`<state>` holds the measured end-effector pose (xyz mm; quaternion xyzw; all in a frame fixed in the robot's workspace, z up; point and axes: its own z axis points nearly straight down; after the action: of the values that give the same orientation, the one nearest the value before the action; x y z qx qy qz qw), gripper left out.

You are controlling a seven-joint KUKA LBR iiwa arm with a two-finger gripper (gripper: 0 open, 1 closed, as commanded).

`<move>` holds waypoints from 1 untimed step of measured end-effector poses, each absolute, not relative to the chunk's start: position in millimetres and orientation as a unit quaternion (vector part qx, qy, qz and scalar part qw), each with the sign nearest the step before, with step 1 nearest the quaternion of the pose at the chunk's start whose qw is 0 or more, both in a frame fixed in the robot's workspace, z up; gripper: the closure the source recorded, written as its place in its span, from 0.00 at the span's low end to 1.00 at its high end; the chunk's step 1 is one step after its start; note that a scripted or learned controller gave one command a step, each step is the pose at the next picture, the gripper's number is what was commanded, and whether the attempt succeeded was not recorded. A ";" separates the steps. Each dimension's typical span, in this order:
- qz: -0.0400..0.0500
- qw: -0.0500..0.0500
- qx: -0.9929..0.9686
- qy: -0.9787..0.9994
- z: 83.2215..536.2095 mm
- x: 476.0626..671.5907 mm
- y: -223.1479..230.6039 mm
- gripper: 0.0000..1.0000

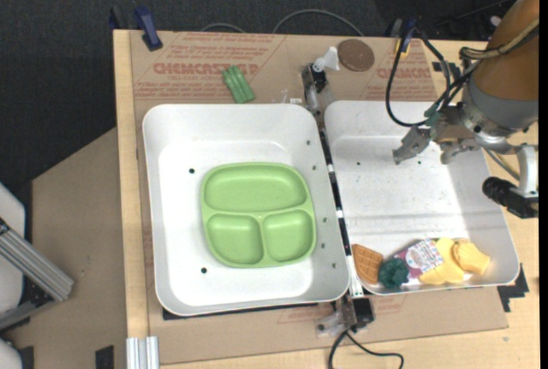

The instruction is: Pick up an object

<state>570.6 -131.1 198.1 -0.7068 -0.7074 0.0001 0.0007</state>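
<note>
My gripper (pixel 430 148) hangs over the back half of the right bin (pixel 385 187), with the arm coming in from the right. Its two grey fingers (pixel 409 146) are spread apart and open, with nothing between them. Several small objects lie along the right bin's front edge, well below the gripper: an orange waffle-like piece (pixel 367 262), a dark green broccoli piece (pixel 394 273), a pink and white packet (pixel 424 256) and yellow food pieces (pixel 462 260).
The left bin (pixel 171 187) holds a green divided plate (pixel 257 213). On the cardboard behind the bins lie a green toy (pixel 239 85) and a brown disc (pixel 355 56). A black cable (pixel 402 76) loops down beside the gripper.
</note>
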 end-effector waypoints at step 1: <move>0.000 -0.002 -0.707 -0.708 135.9 645.0 -164.5 0.00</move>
<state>645.0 -164.5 135.9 -0.7066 -0.7076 -0.0004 -0.0021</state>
